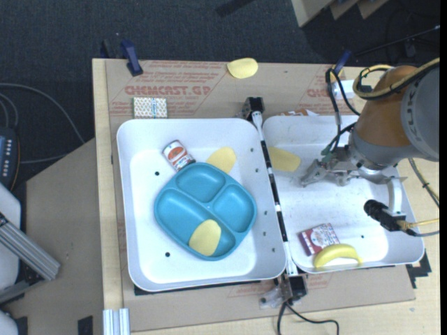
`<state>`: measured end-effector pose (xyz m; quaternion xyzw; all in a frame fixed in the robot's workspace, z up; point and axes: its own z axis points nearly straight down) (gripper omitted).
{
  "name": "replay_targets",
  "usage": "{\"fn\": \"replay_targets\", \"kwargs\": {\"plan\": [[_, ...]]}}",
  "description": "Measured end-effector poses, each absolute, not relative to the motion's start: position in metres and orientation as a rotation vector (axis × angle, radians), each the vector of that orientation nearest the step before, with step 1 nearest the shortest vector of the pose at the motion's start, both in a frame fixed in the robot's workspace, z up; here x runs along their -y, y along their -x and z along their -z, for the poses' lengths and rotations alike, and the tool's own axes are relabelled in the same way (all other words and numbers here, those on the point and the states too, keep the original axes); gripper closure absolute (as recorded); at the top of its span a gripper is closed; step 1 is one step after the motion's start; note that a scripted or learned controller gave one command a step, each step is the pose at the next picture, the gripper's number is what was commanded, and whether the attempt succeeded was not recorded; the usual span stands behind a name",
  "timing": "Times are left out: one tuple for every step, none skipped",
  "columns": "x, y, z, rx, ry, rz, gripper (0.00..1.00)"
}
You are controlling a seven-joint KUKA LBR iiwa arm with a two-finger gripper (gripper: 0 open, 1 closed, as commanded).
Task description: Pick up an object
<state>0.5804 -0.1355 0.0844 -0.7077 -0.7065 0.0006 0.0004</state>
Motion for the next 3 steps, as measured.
{"fn": "replay_targets", "kwargs": {"plan": [[0.19, -0.555, -0.091, 2.219, 2.222, -0.001, 0.0], [0.21, -0.658, -0.085, 2.224, 2.221, 0.001, 0.0], [0.129, -0.65, -0.089, 2.221, 2.219, 0.001, 0.0]]}}
